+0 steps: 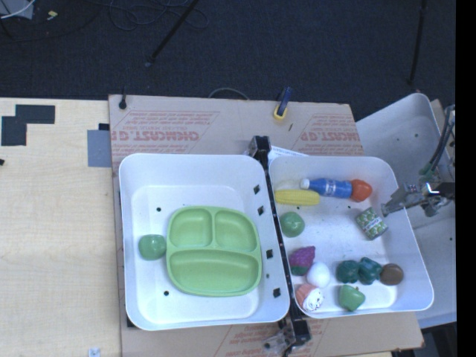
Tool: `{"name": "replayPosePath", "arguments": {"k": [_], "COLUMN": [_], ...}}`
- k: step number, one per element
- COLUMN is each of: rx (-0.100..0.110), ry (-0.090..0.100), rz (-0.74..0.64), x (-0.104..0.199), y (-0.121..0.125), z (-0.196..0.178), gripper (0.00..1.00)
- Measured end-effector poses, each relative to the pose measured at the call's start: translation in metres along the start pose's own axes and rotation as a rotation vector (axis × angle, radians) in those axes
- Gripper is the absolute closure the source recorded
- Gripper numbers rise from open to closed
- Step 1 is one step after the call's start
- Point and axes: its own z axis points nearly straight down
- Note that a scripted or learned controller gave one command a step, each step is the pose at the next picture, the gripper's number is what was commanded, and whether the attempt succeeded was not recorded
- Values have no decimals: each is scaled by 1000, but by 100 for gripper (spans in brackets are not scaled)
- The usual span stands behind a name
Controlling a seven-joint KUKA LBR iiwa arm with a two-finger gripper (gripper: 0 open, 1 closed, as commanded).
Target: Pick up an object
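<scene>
Nearest the lens, along the right bin's [405,199] front edge: white-and-orange egg-like toy [310,298], green pepper-like piece [351,297], white ball [319,274], purple cluster [302,257], two dark green lumps [358,271], brown round piece [391,274]. Further back, green ball [291,224], yellow corn [297,197], blue bottle with orange cap [336,188]. Left bin [137,177] carrying a green divided plate [213,250] and a green ball [152,247] just beside its left rim. End effector [398,201] reaching in over the right bin's right wall, tip close to a small green patterned block [371,223]; touching or just apart, cannot tell. Opening of the tool too small and blurred to judge. No object seen held. Likely target: the patterned block, lying tilted and apart from its neighbours. Probably light, stiff, smooth-skinned plastic or card; slip more likely than crushing. Best purchase judged across its two short flat faces, squared to the tilt. Round toys nearby apt to roll if nudged. Bins on cardboard over a pale wooden tabletop [52,236].
</scene>
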Motion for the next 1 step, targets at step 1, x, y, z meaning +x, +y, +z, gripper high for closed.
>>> {"name": "replayPosePath", "arguments": {"k": [1], "rx": [-12], "ry": [-3], "rz": [-2], "x": [0], "y": [2], "z": [-6], "gripper": [0]}}
